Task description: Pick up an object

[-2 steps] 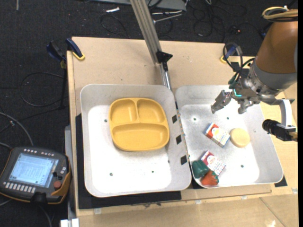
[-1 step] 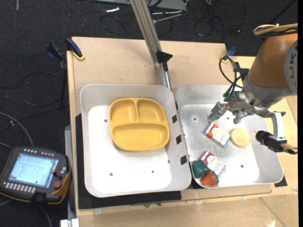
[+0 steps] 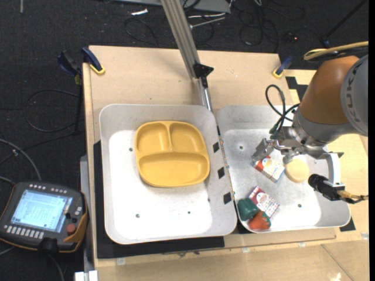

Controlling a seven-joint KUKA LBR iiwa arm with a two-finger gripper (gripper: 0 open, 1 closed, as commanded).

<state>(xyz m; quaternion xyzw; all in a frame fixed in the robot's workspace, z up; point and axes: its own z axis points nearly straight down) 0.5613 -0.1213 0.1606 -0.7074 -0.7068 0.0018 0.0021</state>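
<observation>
From my remote station I saw the arm [image 3: 337, 98] reaching in from the right over the right bin [image 3: 234, 139]. Its gripper [image 3: 275, 152] hung directly above a small white and red carton [image 3: 269, 168], beside a pale yellow round object [image 3: 296, 170]. I could not tell whether anything was gripped. A yellow divided plate [image 3: 171, 153] sat in the left bin [image 3: 117, 157].

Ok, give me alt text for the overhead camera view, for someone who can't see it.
A grey and orange robot arm reaches from the right, its gripper down over a small red and white carton beside a pale yellow round object in the right bin. A green and red packet lies nearer the front. The left bin holds a yellow divided plate.
</observation>
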